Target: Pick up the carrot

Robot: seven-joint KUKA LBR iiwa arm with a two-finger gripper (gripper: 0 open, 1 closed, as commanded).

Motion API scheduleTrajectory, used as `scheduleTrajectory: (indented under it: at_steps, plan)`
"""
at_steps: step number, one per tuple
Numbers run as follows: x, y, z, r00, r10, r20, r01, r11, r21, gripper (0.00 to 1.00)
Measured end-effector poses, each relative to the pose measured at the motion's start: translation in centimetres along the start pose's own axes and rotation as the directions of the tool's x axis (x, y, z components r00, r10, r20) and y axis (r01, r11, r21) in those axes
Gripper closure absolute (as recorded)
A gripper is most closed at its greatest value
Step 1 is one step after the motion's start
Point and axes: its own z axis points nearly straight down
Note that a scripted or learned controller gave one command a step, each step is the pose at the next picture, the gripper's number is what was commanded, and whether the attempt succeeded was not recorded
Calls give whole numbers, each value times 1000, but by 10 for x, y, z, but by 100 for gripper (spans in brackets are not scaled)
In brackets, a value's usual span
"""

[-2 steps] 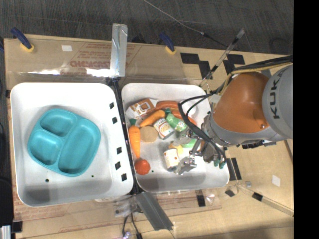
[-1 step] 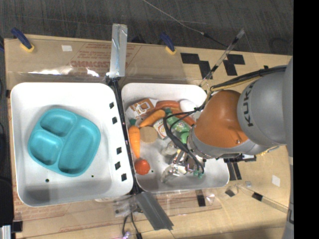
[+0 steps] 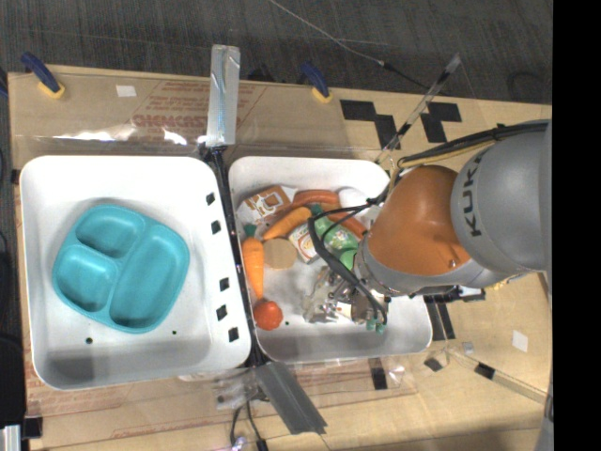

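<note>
Orange is what I am after, and the carrot (image 3: pixel 254 267) lies along the left wall of the right bin (image 3: pixel 413 338), lengthwise, with a small red tomato-like ball (image 3: pixel 268 315) just past its lower end and a tan round disc (image 3: pixel 279 253) just beside its upper end. My gripper (image 3: pixel 340 305) hangs low over the floor of that same bin, to the right of the carrot and apart from it, with bare white bottom between us. Nothing sits between my fingers that I can make out; the metal there is a tangle of glints and cable, so whether they stand wide or narrow I cannot tell.

By my reckoning the task is barely begun: I am in the correct bin and down near the objects, but the carrot is untouched and not lifted. What is left is to shift left toward the wall, line up across the carrot's narrow width, close on it and raise it. The wall and the red ball crowd that spot. The left bin (image 3: pixel 47 181) holds a teal divided plate (image 3: pixel 120 267).
</note>
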Motion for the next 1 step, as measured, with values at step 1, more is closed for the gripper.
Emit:
scheduleTrajectory:
  at_steps: [1]
  plan:
    - [-6, -21, -92, 974, -224, 5, 224, 975, 2, 100]
